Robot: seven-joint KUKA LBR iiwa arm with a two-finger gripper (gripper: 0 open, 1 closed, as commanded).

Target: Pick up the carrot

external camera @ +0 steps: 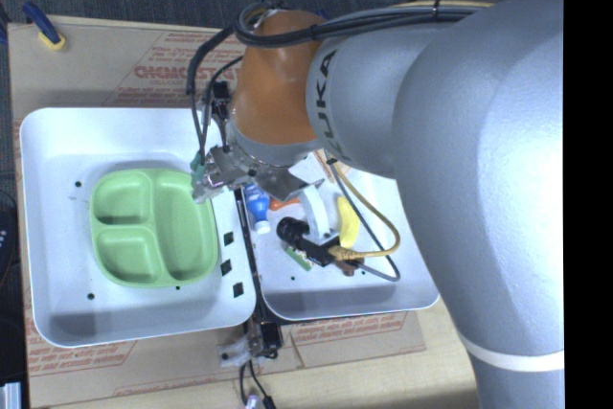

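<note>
The carrot (281, 203) shows as a small orange sliver in the right bin (383, 300), just under the arm's wrist and mostly hidden by it. My gripper (205, 177) hangs to the carrot's left, over the right rim of the green divided plate (153, 225) in the left bin (48, 206). I see nothing held in it.
A blue and white bottle (255, 203) lies by the wall between the bins, next to the carrot. A yellow banana-like piece (348, 220) and a small green item (298, 257) lie in the right bin. The arm's body covers much of that bin.
</note>
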